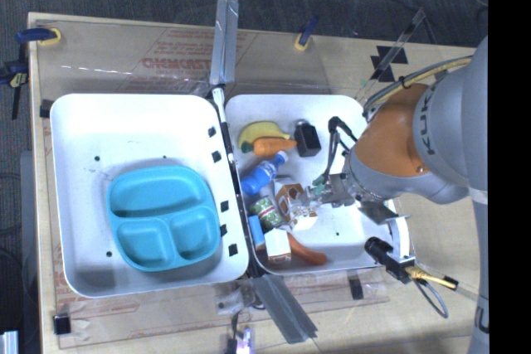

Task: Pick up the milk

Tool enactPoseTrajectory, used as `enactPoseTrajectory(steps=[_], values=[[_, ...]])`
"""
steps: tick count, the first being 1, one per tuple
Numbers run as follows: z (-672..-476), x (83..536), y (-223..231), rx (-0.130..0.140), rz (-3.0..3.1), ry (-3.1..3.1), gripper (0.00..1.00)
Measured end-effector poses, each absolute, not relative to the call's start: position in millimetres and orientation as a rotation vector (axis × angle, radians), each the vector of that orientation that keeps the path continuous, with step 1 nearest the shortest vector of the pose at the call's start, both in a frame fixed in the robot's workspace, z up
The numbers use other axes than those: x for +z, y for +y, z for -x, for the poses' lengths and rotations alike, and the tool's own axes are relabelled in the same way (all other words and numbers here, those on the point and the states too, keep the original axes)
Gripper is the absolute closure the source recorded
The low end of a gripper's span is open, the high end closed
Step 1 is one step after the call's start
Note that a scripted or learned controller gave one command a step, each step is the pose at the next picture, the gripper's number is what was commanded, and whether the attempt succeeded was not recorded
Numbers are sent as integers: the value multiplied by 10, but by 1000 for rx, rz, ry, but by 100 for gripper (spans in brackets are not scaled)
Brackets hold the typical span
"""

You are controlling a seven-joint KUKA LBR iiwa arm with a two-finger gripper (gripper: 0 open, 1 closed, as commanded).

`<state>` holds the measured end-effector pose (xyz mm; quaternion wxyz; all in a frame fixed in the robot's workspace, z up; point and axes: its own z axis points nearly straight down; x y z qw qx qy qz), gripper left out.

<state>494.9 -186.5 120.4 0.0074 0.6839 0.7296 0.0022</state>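
The gripper hangs over the right bin, its state I cannot tell, so it should descend straight onto the milk carton near the front wall, avoiding the sausage

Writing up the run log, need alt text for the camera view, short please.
A grey and orange robot arm reaches from the right into the right bin, its gripper low over a cluster of small groceries: a milk carton, a blue bottle, a banana and a carrot. The left bin holds a blue divided tray.
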Motion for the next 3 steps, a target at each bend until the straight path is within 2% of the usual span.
enactPoseTrajectory(steps=[1,2,3], values=[[-4792,2295,-1260,0,-2142,2300,100],[-4766,1905,-438,-4,-2337,2105,100],[-4829,2271,-221,-4,-2462,1955,100]])
